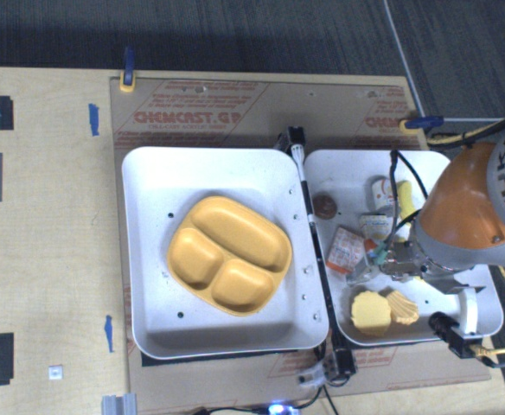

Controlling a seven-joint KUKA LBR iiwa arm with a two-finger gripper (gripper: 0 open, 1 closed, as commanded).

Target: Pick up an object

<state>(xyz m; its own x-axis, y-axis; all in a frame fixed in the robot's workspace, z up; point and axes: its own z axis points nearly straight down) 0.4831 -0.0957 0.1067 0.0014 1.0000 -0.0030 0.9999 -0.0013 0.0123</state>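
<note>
Yellow foam block (pixel 371 311) beside end effector (pixel 397 262), grip state indeterminable: descend vertically, centred, clear of the white bin wall (pixel 408 335).

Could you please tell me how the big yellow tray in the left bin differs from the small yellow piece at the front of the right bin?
The yellow tray is far larger than the small yellow piece. The tray is moulded into three rounded sections; the piece looks like one plain block. The tray lies alone in the left bin, while the piece lies among several small items in the right bin. Both are yellow.
</note>
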